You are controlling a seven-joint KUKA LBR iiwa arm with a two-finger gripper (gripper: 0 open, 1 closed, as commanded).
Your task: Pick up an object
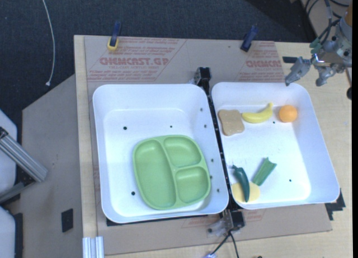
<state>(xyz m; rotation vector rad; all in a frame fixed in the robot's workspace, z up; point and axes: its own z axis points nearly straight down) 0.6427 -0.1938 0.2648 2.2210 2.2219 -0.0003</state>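
Farthest left on my bench, a blue and yellow clamp point(114, 36) grips the back edge of the brown board point(168, 61), which carries red print reading "CHEMCAST GP", with smaller lines I cannot make out. In front of it sits the left bin point(112, 106), holding a pale green divided plate point(171, 170) with three compartments, lying flat toward the bin's front. A black bracket point(202, 75) stands at the back where the two bins meet, and a second blue clamp point(249, 38) holds the board farther along. The right bin point(313, 156) holds the things I could pick: a tan slice of toy bread point(230, 121) near the back left corner, a yellow banana point(258, 115) just beside it, an orange point(287, 113) to the banana's right, and toward the front a yellow corn cob with green husk leaves point(249, 181). My claw point(309, 76) hangs above the bin's back right corner, its two fingers spread apart with nothing between them.
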